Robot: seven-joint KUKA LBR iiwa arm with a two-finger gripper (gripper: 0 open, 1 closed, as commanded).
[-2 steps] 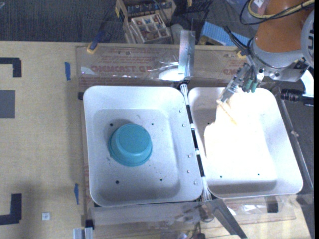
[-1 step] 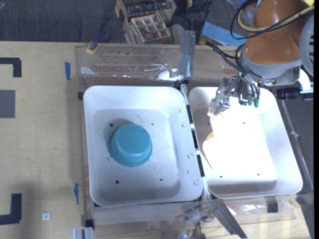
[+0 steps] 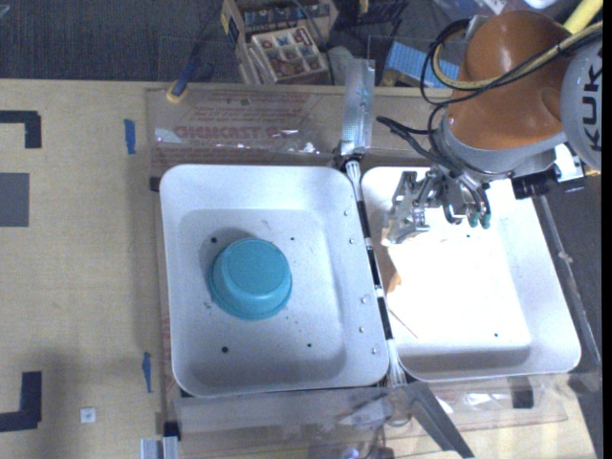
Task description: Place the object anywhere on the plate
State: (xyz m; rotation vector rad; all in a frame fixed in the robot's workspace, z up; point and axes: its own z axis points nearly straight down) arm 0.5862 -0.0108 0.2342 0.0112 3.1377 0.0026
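1. Over the upper left part of the right bin (image 3: 478,342), the gripper (image 3: 413,216) hangs from the grey arm (image 3: 507,84), its metal fingers (image 3: 404,220) pointing down toward the bin's left wall; whether they are spread or closed cannot be told, and nothing can be made out between them.
2. Just below the gripper, a small orange-brown object (image 3: 391,273) lies against the right bin's left wall, near the divide between the two bins.
3. Across that divide, the left bin (image 3: 191,199) holds a round teal plate (image 3: 251,277), left of its centre, well apart from the object.
4. Both bins sit side by side on the tan table (image 3: 76,256).
5. Beyond the bins, boxes and cables (image 3: 287,36) lie on the dark floor.
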